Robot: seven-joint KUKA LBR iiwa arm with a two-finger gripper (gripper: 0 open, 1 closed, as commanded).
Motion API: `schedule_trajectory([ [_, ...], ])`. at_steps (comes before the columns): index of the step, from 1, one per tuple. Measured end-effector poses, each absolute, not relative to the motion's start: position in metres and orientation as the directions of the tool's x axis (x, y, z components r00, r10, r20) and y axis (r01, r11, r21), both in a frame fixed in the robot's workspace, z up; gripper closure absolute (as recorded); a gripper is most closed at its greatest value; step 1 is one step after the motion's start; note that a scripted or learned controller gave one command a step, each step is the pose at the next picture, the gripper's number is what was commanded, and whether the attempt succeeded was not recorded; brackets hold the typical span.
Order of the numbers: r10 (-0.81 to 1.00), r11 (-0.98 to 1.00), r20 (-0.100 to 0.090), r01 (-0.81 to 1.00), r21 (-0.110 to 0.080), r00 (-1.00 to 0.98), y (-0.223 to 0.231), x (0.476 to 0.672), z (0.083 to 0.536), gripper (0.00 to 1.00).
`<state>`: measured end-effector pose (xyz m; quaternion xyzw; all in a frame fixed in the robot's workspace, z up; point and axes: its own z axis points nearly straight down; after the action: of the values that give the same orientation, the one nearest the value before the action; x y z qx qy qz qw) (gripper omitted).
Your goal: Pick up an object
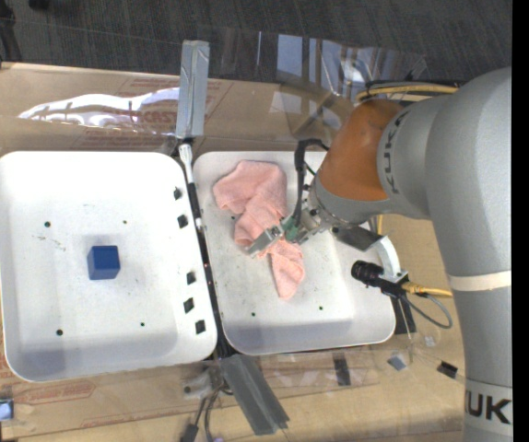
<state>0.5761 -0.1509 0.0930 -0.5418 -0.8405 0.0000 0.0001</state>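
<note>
Table point(34, 95): covered in brown cardboard, with shiny tape across its far part; it carries both bins side by side.
Arm point(458, 155): grey and bulky, coming in from the right edge and bending down over the right bin; its orange band point(357, 159) sits above the bin's far right corner.
Left bin point(135, 201): white and shallow, taking up the left half of the table, with a few small dark specks on its floor.
Right bin point(329, 297): white and shallow, touching the left bin along a shared edge lined with small black clips; its near half is bare floor.
Cloth point(255, 196): pink and crumpled, lying in the right bin. The wide bunched part is in the far left of the bin, and a narrower tail point(288, 270) runs toward the bin's middle.
Hand point(281, 235): low over the right bin, at the narrow place where the cloth's bunched part meets its tail, pointing down and to the left.
Hand and cloth: the hand's tip overlaps the cloth in this view, with pink showing on both sides of it; the cloth lies on the bin floor.
Hand state: cannot tell whether it is apart, together or clamped on the cloth.
Cube point(104, 261): blue and small, alone left of centre in the left bin, well apart from the hand.
</note>
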Motion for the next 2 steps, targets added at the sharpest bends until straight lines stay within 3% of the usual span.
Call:
schedule_trajectory([
  [1, 0.915, 0.404, -0.001, 0.915, 0.001, -0.404, -0.1536, 0.5407, 0.0931, 0.0],
  [2, 0.901, 0.434, -0.001, 0.901, 0.001, -0.434, -0.1516, 0.5412, 0.093, 0.0],
])
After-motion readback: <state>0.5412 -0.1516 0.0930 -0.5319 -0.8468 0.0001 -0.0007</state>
